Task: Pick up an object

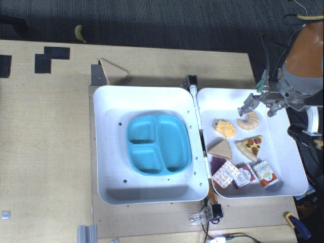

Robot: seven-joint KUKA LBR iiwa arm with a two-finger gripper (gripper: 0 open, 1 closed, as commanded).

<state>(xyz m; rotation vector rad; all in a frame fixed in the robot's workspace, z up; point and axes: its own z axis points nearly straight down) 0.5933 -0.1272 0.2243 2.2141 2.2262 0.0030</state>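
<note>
The right bin [291,184] holds several toy foods. At its back lies a round beige biscuit [248,121], with a yellow corn piece [225,128] to its left. A pizza slice [250,147] and a tan wedge [220,148] lie in the middle. My gripper [261,107] hangs over the bin's back part, just above and behind the biscuit. It is open, its fingers [248,105] spread wide with nothing between them.
Small cartons [226,175] [264,172] and a dark red pack [244,176] crowd the right bin's front. The left bin [109,110] holds a blue divided tray [158,143]. A ridge [197,120] separates the two bins. Cables run at the far right.
</note>
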